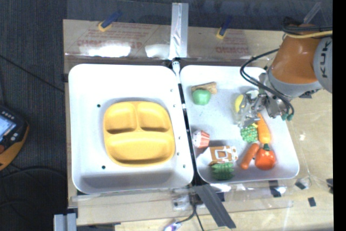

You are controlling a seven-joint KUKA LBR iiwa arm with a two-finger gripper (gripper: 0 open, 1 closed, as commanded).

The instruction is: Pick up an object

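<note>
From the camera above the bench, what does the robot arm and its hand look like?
The arm is a thick rounded body with a wide orange band and a grey section beside it carrying dark letters. A black cable loops out from its side. The hand is small, metallic grey and silver, with a small green part near its base.

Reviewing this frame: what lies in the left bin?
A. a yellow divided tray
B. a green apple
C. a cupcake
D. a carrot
A: the yellow tray sits alone in the left bin, while the apple, carrot and cupcake all lie in the right bin.
</note>
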